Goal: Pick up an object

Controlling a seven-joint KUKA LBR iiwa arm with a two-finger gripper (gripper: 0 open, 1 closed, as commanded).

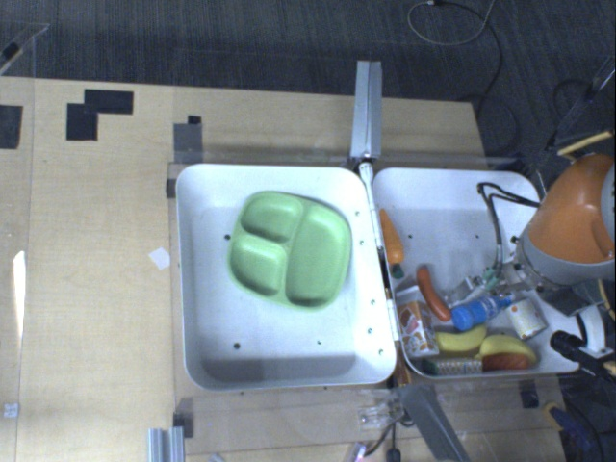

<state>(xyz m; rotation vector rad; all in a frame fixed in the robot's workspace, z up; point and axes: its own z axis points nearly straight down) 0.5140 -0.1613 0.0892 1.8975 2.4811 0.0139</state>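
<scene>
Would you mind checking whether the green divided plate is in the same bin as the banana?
No, the green divided plate lies alone in the left bin, while the banana is in the right bin.

Two white bins [279, 369] are looking like smooth, slightly glossy plastic. Inside the left bin, a green sectioned tray [291, 248] is showing a soft plastic sheen. Around the bins, the surface [87, 287] is appearing as pale matt wood. Behind it, dark floor carpet [241, 17] is looking rough.
</scene>
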